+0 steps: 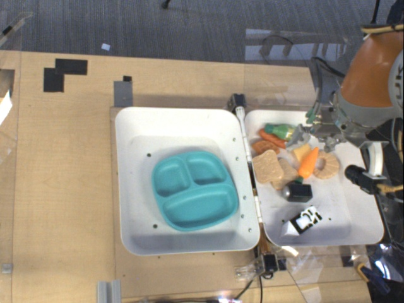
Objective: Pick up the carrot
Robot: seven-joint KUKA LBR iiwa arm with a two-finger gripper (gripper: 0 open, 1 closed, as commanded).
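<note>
the hand (320,133) hangs just above the carrot (308,161) at right of frame; cannot tell its state

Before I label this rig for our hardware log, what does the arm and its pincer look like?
The arm is a rounded, bulky body, mostly orange in this view, with a grey band beneath it. Below that sits a metallic grey wrist block. The pincer is built of slim dark-grey metal parts with small hardware showing, and thin dark cables run along it. A white-and-black piece sits beside the wrist.
</note>
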